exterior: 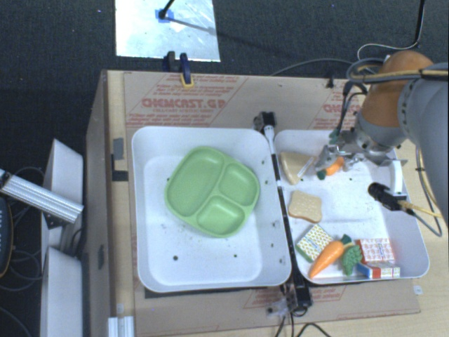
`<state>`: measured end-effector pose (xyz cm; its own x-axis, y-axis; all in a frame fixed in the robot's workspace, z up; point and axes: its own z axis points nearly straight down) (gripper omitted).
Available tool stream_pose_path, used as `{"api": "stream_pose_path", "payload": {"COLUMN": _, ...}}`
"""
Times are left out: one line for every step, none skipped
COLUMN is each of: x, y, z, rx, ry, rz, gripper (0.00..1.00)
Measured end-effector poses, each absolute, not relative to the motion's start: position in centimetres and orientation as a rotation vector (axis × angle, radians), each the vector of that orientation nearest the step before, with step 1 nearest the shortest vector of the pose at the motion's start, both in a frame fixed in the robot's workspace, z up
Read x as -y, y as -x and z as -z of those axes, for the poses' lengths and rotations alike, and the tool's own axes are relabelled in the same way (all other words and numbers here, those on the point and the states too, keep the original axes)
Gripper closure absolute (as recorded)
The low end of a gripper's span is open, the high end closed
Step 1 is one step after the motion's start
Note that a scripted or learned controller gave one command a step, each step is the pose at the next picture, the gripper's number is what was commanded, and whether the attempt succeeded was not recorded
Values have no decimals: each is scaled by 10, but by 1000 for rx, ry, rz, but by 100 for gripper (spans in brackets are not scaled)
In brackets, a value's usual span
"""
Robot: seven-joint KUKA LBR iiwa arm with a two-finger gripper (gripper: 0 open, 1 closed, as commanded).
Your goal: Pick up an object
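Note:
My gripper (334,161) hangs over the back of the right bin (400,227), reaching in from the right. A small orange carrot with a green tip (332,167) sits between its fingers, and the gripper is shut on it. Just left of it a pale tan wedge (292,166) lies against the bin's left wall. A slice of toast (305,206) lies in front of the wedge.
At the right bin's front lie a patterned box (313,242), a bigger carrot (327,257), a green piece (351,256) and a red-and-white box (377,250). The left bin (158,258) holds a green divided plate (212,190).

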<state>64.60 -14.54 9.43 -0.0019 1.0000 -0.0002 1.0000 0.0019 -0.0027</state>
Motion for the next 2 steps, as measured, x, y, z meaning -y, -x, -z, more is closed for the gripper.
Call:
{"api": "stream_pose_path", "payload": {"x": 133, "y": -524, "z": -226, "rx": 2225, "ry": 2223, "rz": 4, "gripper": 100}}
{"api": "stream_pose_path", "payload": {"x": 97, "y": -503, "z": -261, "rx": 2227, "ry": 2219, "rz": 3, "gripper": 100}}
